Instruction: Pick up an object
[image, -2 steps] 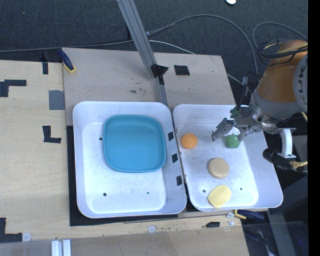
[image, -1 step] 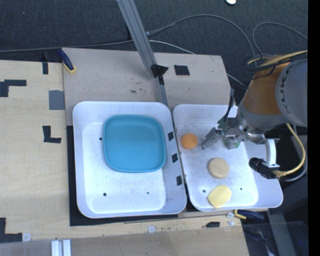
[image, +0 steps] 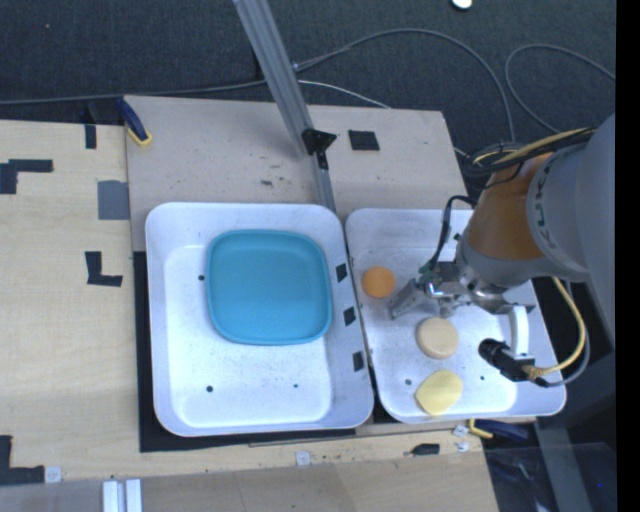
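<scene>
So far nothing is lifted: all three small objects lie on the floor of the right bin (image: 400, 235), in the right half of the frame. An orange ball (image: 378, 282) sits toward that bin's left wall, a pale round piece (image: 437, 338) lies below and right of it near the bin's middle, and a yellow lump (image: 439, 392) rests lower again, close to the bin's bottom edge. The three are apart from one another.

The gripper (image: 412, 299) hangs low over this bin, between the orange ball and the pale round piece and just above the latter. A grey finger slants down toward the lower left from the wrist. Whether the jaws are spread or pressed together I cannot tell; nothing shows between them, so I judge that no object is held.

Behind it the grey arm (image: 560, 210) with its orange band comes in from the right edge of the frame, cables looping round it.

To the left, the left bin (image: 170, 300) holds a blue plate (image: 268, 286), well apart from the gripper. Both bins sit on the table (image: 60, 330), with a metal pole (image: 290, 85) rising at the upper middle.

As I read it, the approach is made, while the grasp and the lift are left to do.
</scene>
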